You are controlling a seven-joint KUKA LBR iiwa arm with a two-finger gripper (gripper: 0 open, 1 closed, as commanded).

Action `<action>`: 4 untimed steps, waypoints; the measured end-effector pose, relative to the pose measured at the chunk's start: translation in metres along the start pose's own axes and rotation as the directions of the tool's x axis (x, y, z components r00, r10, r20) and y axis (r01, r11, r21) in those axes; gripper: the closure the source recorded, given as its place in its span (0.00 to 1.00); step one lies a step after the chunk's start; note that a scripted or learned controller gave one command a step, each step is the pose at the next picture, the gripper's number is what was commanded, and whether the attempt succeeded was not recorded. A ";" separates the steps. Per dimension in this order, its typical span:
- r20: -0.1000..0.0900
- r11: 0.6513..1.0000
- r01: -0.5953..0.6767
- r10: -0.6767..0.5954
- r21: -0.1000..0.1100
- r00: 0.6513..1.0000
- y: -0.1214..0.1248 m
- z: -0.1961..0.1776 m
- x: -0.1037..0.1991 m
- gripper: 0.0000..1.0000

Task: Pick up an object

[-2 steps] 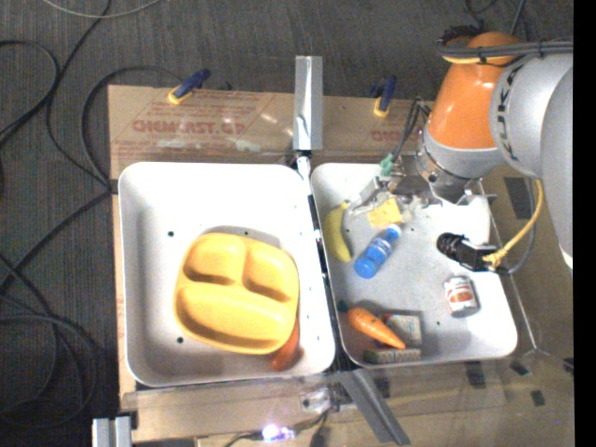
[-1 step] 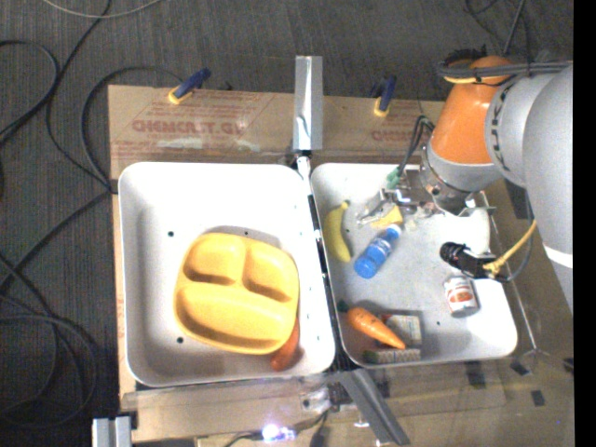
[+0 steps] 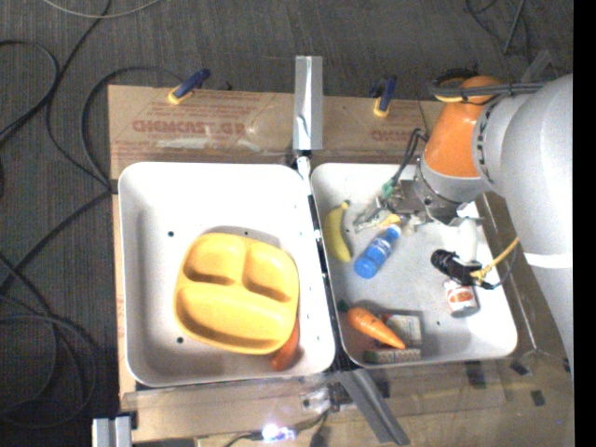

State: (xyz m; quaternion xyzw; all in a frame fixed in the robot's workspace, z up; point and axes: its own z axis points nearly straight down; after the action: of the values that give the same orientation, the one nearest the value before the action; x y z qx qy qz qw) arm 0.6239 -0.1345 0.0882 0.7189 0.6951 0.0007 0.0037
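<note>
Two-finger gripper (image 3: 380,210), grip state unreadable, hovers over crowded yellow plastic banana (image 3: 336,233) and blue plastic bottle (image 3: 374,252); round bottle may roll, spoiling pick.

Blue clamps (image 3: 189,85), cables (image 3: 56,119), cardboard (image 3: 214,128)

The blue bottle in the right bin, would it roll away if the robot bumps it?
Probably. The blue bottle lies on its side and looks round, so a nudge could roll it towards the banana. It seems small and plastic, so likely light and stiff, and perhaps slippery for the end effector.
</note>
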 end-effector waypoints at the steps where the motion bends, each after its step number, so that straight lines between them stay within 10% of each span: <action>1: 0.000 0.999 0.040 -0.040 0.002 0.999 0.008 0.001 -0.011 0.00; 2: 0.000 0.999 0.041 -0.041 0.000 0.999 0.009 -0.010 -0.010 1.00; 3: -0.001 0.986 -0.167 0.167 0.003 0.986 0.014 -0.002 -0.069 1.00; 4: -0.015 0.988 -0.154 0.154 0.005 0.988 0.016 -0.001 -0.056 0.00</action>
State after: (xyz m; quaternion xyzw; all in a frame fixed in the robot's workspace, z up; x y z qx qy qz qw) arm 0.6382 -0.1911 0.0895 0.7705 0.6374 0.0052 -0.0027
